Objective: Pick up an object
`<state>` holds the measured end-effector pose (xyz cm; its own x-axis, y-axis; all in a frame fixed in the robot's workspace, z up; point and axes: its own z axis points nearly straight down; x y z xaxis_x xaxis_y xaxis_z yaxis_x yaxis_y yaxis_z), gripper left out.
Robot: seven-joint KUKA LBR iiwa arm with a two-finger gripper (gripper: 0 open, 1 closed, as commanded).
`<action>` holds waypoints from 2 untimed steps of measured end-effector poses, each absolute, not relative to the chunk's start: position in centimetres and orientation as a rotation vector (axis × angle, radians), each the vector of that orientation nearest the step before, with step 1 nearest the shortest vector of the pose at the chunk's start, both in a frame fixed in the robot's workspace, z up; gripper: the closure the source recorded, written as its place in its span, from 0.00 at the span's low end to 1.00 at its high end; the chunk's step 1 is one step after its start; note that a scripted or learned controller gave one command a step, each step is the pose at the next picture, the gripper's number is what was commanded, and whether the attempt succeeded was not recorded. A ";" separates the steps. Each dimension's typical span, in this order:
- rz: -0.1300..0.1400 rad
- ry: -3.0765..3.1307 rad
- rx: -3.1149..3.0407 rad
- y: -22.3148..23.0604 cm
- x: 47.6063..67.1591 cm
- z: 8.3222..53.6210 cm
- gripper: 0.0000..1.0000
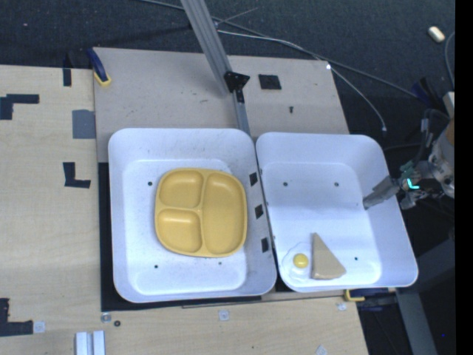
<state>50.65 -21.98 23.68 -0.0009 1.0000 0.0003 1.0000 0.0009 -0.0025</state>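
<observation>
A tan wedge-shaped piece (324,259) lies near the front edge of the right bin (318,154). A small round yellow object (300,260) sits just left of it, close by. In the left bin (133,154) rests a yellow plate with three compartments (200,211). My gripper (378,195) reaches in over the right bin's right rim, above and to the right of the wedge and apart from it. Nothing shows in its grasp.
A slanted metal pole (209,35) runs from the top of the view down to the gap between the bins. Cables (347,72) cross the dark floor behind the bench. A yellow clamp (100,71) sits at the bench's back left corner.
</observation>
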 end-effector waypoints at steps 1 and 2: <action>0.002 -2.222 -2.220 -22.0 50.7 23.7 0.00; 0.005 -2.219 -2.218 -22.0 50.5 19.4 0.00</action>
<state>50.54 -21.95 19.39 -0.0006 1.0000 0.0004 1.0000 0.0006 -0.0050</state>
